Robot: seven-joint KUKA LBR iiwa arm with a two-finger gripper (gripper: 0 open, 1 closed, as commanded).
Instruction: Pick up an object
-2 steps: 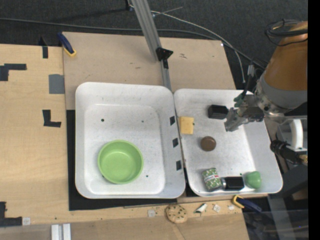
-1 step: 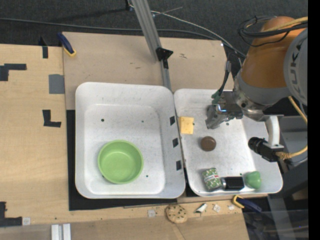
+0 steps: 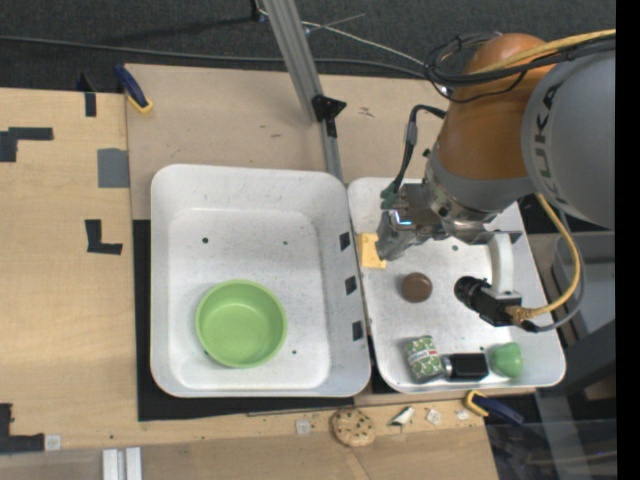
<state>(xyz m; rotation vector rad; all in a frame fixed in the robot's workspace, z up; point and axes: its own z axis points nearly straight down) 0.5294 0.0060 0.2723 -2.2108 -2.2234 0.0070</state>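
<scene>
Here's the worktop (image 3: 60,268) spread under me, and on it the left bin (image 3: 240,180) and the right bin (image 3: 440,323), edge to edge. My arm (image 3: 500,118) leans in over the right one. The green bowl (image 3: 240,323) sits alone in the left bin, well apart from me.

My hand (image 3: 392,233) is low at the right bin's left side, and from this angle I cannot tell how far it is open or whether it has hold of anything. Along the near wall lie a black block (image 3: 466,367), touching a green patterned packet (image 3: 423,357), and a green lump (image 3: 507,359) in the corner. The brown round piece (image 3: 416,287) sits mid-bin, near my hand. The yellow piece (image 3: 372,252) is just beside my hand, tight against the wall between the bins. I judge that's my likeliest target.

And here's the worry: it hugs that wall. If I close off-centre, I could catch the rim, or nudge the piece so it skids or tips free. The brown round one looks liable to roll if clipped. A cookie (image 3: 351,427) lies out on the worktop, beyond the bins.
</scene>
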